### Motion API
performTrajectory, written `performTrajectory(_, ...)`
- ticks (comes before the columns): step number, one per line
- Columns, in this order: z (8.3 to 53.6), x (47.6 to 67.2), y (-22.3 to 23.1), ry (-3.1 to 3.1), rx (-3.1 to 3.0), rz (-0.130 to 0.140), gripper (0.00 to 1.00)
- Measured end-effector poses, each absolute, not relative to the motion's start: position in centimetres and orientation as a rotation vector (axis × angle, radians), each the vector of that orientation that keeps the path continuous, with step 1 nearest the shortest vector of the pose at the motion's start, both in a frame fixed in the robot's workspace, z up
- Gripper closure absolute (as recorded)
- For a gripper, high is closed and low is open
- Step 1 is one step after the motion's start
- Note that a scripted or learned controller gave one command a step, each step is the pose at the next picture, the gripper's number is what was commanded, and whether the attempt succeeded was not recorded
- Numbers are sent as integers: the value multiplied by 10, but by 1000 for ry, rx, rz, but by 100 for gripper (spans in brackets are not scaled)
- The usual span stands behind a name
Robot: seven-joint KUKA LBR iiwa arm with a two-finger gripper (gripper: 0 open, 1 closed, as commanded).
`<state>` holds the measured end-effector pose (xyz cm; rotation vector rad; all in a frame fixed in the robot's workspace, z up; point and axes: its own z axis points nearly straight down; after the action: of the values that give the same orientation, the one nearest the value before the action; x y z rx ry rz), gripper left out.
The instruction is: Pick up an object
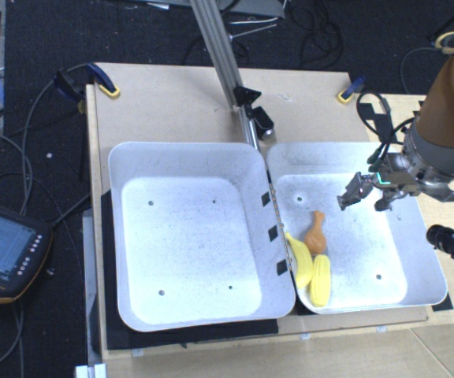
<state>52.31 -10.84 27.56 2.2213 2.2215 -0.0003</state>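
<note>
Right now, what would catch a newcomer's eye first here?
The bright toys in the right bin: a yellow corn, a banana and an orange drumstick, bunched near its left wall. Above and to their right hangs the arm's tool, holding nothing.

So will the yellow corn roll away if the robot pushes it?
Probably a little: the corn looks rounded and long, so it may roll sideways. It lies beside the banana near the bin's wall, which would likely stop it.

Two white bins, the left bin [187,235] and the right bin [385,242], sit on a tan bench [172,109], the right one holding a yellow toy [312,272] and an orange piece [316,236].
</note>
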Motion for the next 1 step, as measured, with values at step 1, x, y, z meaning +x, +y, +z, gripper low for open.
performTrajectory(1,276,523,-108,2222,2221,0,0)
